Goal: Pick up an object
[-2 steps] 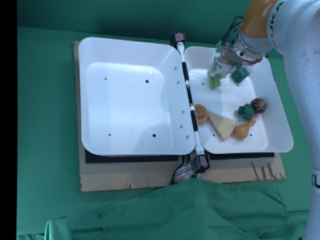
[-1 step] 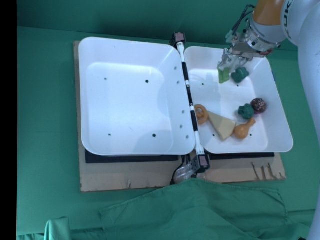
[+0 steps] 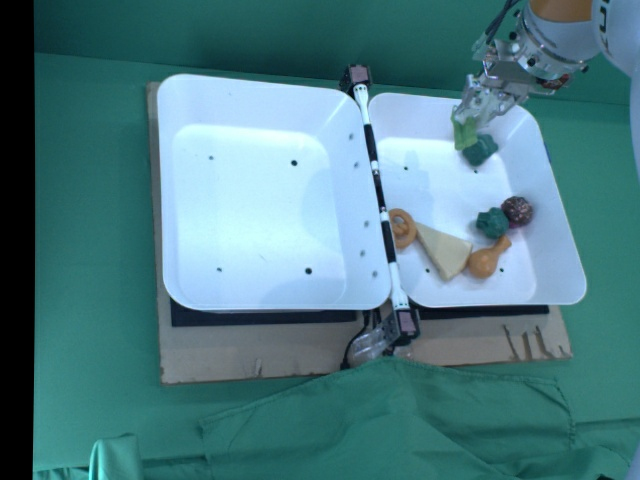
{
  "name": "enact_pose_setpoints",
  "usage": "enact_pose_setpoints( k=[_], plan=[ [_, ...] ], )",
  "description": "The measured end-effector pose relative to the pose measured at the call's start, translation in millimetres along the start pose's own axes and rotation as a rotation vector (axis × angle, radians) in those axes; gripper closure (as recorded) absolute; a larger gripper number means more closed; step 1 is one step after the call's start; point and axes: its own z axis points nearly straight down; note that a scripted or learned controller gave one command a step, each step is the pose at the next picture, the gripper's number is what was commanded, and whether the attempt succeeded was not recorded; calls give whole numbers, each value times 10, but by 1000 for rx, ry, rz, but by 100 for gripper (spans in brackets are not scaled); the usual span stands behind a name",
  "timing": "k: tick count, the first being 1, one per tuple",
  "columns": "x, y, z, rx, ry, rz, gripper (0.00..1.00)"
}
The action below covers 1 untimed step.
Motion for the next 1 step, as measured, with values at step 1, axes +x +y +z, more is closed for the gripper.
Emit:
enact_pose_setpoints(
  k=[1],
  plan=[
    [3, -61, -640, -1, 0, 12, 100]
  ],
)
